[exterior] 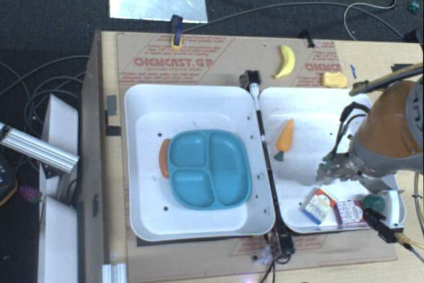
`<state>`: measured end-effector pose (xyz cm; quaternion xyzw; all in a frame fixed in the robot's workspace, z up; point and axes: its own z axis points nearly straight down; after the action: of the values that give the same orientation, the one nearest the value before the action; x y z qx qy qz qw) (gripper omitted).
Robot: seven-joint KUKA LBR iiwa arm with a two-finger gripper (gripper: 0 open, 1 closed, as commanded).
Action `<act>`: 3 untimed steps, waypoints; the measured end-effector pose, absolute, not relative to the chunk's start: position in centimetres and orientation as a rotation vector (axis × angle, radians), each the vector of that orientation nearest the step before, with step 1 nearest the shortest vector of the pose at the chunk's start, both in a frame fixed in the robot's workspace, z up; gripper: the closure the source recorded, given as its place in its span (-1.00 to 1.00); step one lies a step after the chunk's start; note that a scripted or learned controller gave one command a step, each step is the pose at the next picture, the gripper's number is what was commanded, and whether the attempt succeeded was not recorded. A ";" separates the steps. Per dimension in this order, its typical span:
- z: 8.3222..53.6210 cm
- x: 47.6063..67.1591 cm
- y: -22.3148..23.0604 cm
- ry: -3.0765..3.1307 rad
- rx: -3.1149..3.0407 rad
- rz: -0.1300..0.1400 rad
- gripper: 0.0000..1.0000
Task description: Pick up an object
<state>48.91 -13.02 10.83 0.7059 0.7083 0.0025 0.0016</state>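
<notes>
My gripper (329, 170) hangs low over the right bin (305, 103), under the orange band of the arm. Its tip sits just above a small white and red packet (318, 206) and left of a second red packet (347, 213). An orange toy carrot (284, 137) lies further up the same bin, to the left of the gripper. A dark green object (373, 201) rests at the bin's lower right, partly hidden by the arm. Nothing shows between the fingers.
The left bin (142, 142) holds a blue divided plate (209, 168) with an orange strip (163, 157) at its left side. On the cardboard behind the bins lie a toy banana (286, 61) and a yellow block (334, 79). Cables run along the bench's right side.
</notes>
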 end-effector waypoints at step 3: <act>9.8 59.3 -15.0 2.224 2.215 0.002 -1.00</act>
<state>59.30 -14.99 9.78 0.7057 0.7085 0.0006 0.0012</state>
